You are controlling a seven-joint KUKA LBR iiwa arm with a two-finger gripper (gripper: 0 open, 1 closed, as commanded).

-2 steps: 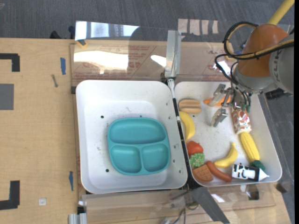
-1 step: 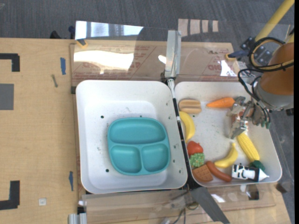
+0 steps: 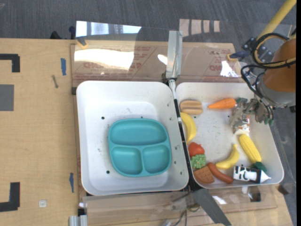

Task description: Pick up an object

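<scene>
You have toy food scattered in the right bin (image 3: 275, 147): a corn cob (image 3: 249, 146), a carrot (image 3: 222, 104), two bananas (image 3: 189, 125), a bun (image 3: 191, 107) and a sausage (image 3: 219, 172). The gripper (image 3: 241, 121) sits low in that bin, just above the corn cob's upper end; you cannot tell how it is set. A teal divided plate (image 3: 139, 146) lies in the left bin (image 3: 89, 102)

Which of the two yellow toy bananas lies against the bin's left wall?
The larger curved yellow toy banana below the bread bun; the smaller one lies mid-bin.
</scene>
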